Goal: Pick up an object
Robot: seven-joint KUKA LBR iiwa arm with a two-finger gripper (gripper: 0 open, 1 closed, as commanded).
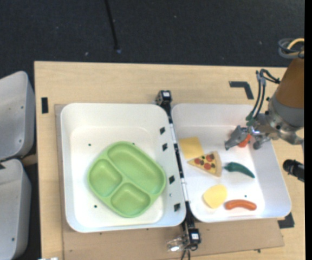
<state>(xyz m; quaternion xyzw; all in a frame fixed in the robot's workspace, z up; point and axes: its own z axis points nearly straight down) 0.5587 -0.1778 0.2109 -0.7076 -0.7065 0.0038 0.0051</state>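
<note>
The robot arm's gripper point(241, 138) hangs over the far side of the right bin point(270, 205), with something small and orange-red at its tip; whether that is a held object or part of the tool cannot be told, nor whether the claw is spread or pressed together. The pizza slice point(207, 162) serves as the marker: a yellow cheese square point(190, 147) touches its far-left edge, a green pepper point(239, 169) lies just right of it, and a pale yellow piece point(214, 196) and a sausage point(240, 205) sit nearer the camera. Well left of it, a green divided plate point(125, 178) rests in the left bin point(69, 145). The pick looks not yet done; grasp and lift remain.
</note>
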